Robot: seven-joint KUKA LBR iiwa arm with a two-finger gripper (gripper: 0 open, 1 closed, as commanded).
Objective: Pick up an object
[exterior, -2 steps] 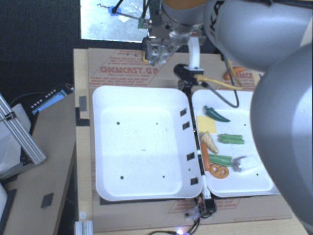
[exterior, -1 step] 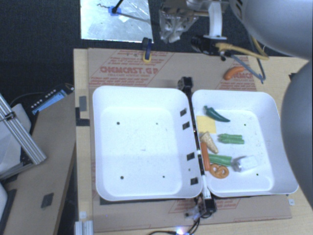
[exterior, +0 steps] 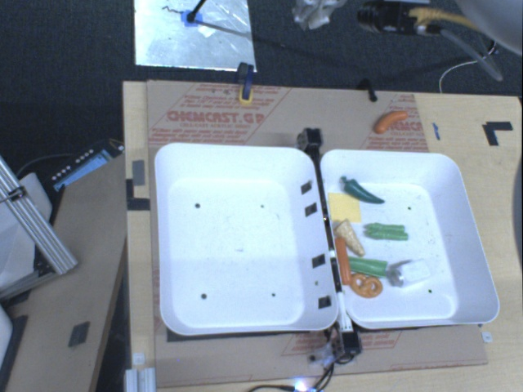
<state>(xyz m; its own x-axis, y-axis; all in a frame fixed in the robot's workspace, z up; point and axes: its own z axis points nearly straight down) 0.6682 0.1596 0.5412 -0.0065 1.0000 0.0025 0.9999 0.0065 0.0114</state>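
Nothing is picked up yet — the whole grasp is left to do. The hand hangs high beyond the far edge of the surface, well apart from both bins, and it has hold of nothing; its pale fingers blur together, so I cannot tell how far they are spread. The candidates all lie in the right bin, crowded toward its left wall: a dark green pepper nearest the far edge, a yellow cheese slice, green beans, a corn cob, an orange carrot, a pretzel and a small silvery piece. An orange sausage-like toy lies outside, on the cardboard past the bin's far edge. The left bin carries none of them.
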